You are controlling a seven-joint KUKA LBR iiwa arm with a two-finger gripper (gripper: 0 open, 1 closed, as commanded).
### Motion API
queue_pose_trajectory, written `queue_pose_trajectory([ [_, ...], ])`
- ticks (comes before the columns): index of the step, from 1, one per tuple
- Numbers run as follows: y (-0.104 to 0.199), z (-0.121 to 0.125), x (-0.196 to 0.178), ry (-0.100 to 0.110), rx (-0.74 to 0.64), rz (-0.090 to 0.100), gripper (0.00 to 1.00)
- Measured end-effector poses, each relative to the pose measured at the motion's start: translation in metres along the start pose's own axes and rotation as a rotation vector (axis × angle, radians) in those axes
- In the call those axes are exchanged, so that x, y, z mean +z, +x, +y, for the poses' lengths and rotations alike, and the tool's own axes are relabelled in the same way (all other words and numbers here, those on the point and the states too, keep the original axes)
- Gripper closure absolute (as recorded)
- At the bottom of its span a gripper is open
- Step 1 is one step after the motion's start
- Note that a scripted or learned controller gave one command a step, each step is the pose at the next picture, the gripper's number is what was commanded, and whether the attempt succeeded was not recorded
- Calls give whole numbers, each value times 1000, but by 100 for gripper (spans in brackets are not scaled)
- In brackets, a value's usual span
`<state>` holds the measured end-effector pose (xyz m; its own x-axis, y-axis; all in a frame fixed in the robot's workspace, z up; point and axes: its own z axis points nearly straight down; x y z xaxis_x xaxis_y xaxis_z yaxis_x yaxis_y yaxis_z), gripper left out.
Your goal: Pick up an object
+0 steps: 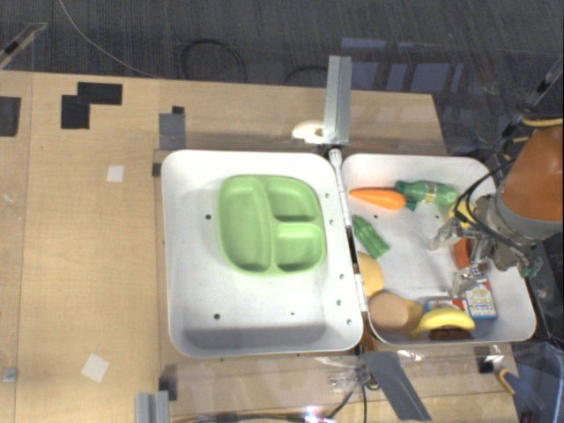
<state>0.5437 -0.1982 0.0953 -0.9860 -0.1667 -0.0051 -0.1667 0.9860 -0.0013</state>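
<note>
Two white bins sit side by side on the wooden bench. The left bin (189, 307) holds a green divided tray (269, 223) lying flat near its middle. The right bin (410, 236) holds the loose things that could be picked up: an orange carrot (379, 198) near the far edge, with a green bottle (426, 191) just beside it toward the arm; a green pepper-like piece (368, 237) against the bin's left wall; a yellowish round piece (373, 275) below that; a brown potato-like lump (394, 311) at the near edge; a yellow banana (443, 322) touching the lump's right side; and a small box with red and blue print (478, 302) near the near right corner. A small red thing (461, 252) shows just beside the claw. The arm (533, 183) comes in from the right, its orange band over the bin's right side, and the gripper (458, 254) hangs low over the right part of the bin, between the bottle and the box. Two metal fingers (442, 233) show apart from each other, so the claw stands open, with nothing seen clamped between them. A metal post (337, 100) stands at the far end where the bins meet.
</note>
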Motion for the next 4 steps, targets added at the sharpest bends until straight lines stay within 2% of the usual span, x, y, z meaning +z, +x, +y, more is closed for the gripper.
queue_pose_trajectory([
  [1, -5, 2, -14, 4, -10, -11, 100],
  [2, -5, 2, -14, 4, -10, -11, 0],
  [3, -48, -15, 7, 4, -36, -7, 0],
  [4, 5, -1, 6, 3, 53, -7, 0],
])
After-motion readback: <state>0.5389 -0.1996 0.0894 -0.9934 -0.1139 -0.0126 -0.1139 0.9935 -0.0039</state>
